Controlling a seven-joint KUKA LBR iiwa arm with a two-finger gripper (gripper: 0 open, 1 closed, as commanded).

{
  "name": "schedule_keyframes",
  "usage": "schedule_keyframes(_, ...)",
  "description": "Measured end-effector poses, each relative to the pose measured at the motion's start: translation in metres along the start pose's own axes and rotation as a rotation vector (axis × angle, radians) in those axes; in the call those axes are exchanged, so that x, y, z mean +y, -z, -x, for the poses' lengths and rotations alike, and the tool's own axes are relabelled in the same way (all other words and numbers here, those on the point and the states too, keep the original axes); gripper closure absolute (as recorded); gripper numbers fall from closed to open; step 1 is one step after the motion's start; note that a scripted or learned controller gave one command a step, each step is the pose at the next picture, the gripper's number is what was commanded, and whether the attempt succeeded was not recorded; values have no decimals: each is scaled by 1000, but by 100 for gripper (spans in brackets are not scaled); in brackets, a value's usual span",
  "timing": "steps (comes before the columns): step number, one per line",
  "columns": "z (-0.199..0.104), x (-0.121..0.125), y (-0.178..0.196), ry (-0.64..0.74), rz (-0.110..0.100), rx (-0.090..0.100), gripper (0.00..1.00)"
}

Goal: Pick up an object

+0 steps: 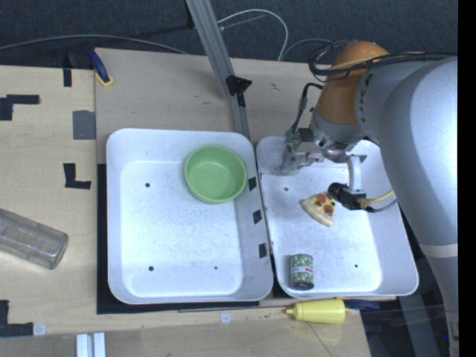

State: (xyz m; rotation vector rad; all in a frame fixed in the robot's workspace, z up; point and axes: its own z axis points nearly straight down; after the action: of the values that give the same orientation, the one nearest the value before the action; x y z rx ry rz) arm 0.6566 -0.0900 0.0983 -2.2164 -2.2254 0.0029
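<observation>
Gripper [288, 158] tips blurred, state unclear; arm [416, 147] cut off at right edge; can [301, 271] label unreadable.

Pizza slice [320, 208], can [301, 271], right bin [387, 274]

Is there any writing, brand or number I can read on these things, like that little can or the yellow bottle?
None can be read.
Green can: its label bears a pattern, too blurred to read.
Yellow bottle: no print can be made out.
Green bowl, pizza slice toy, clear tumbler: plain, no text.
</observation>
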Motion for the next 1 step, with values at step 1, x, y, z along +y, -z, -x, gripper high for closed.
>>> schedule_keyframes(1,0,4,43,-2,5,1,100)
